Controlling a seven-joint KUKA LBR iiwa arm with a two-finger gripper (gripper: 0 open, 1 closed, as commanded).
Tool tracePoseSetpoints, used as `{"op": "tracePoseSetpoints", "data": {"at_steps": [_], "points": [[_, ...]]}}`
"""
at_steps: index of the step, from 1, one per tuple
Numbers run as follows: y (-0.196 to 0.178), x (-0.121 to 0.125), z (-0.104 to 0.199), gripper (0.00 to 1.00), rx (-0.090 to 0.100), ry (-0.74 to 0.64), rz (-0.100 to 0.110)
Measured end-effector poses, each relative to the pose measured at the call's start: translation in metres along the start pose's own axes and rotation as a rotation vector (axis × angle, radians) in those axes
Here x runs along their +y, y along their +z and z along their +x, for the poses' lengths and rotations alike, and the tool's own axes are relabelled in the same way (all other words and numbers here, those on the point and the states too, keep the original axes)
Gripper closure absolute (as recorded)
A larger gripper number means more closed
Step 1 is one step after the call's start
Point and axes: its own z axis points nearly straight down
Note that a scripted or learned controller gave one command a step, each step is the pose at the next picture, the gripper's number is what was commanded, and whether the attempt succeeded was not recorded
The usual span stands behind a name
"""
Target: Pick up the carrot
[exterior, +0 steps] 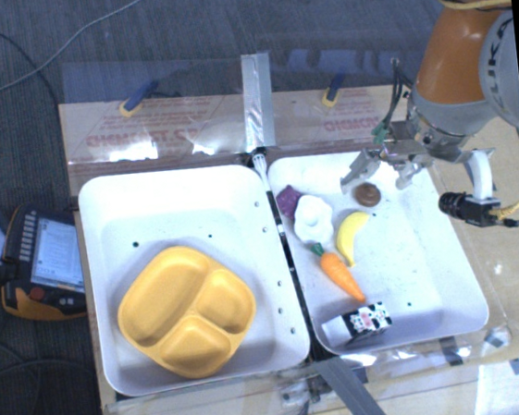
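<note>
The step in hand looks like the approach, with nothing yet grasped. Nearest the camera in the right bin [453, 273], at about six o'clock, lies a small black-and-white box [367, 320] against the near wall. Just beyond it the carrot [341, 274] lies flat on the bin floor, its orange body slanting from a green top at about eleven o'clock to its tip at about five o'clock. The green top sits just beside a white object [313, 216], and a yellow banana [350, 234] lies just beside the carrot at its one o'clock. A purple item [286, 199] sits at the white object's ten o'clock, close to the divider between the bins. A yellow divided tray [187, 310] rests in the left bin [111, 209].

Farther back, at about twelve o'clock in the right bin, the gripper [381, 168] hangs over a small brown round thing [366, 193], the jaws spread apart and holding nothing. The arm [466, 57] comes in from three o'clock, its orange band above the wrist. The carrot lies well apart from the gripper, toward seven o'clock. The next move probably calls for travelling that way, turning the jaws across the carrot's slanted body, then descending between banana and box.
</note>
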Motion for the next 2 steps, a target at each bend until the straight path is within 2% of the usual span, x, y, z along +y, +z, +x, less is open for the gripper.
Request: {"op": "tracePoseSetpoints", "data": {"at_steps": [1,2], "points": [[0.048,-0.019,0.011,0.0,-0.001,-0.188,-0.001],[0.143,-0.048,0.007,0.0,-0.003,-0.282,-0.012]]}}
